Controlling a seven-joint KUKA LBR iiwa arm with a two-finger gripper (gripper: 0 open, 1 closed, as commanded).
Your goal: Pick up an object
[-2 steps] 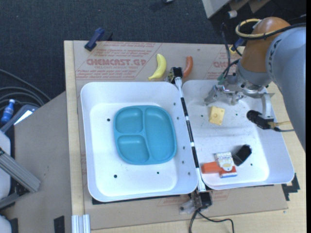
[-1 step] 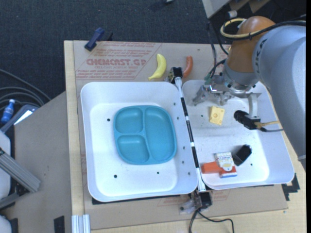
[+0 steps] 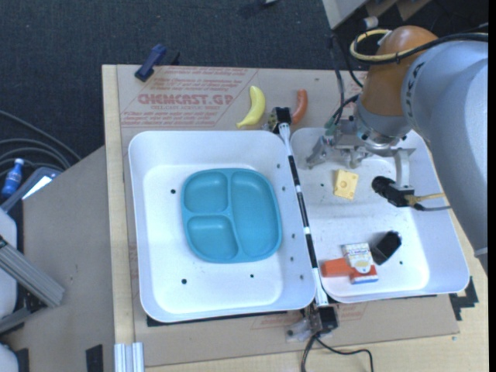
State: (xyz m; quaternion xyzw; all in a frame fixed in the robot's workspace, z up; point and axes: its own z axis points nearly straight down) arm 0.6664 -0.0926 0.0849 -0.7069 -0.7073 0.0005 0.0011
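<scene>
My gripper (image 3: 338, 153) hangs over the far end of the right bin (image 3: 442, 273), open, with nothing between its fingers. A yellow wedge like a piece of cheese (image 3: 346, 184) lies on the bin floor just in front of it, apart from the fingertips. Nearer the front of that bin lie a small black object (image 3: 385, 246) and an orange and white box (image 3: 353, 263), side by side.
The left bin (image 3: 155, 285) holds a blue divided plate (image 3: 231, 214). Behind the bins, on the cardboard, lie a banana (image 3: 253, 107), an orange sausage-shaped toy (image 3: 299, 106) and a dark blue object (image 3: 150, 62). The arm covers the right bin's far right corner.
</scene>
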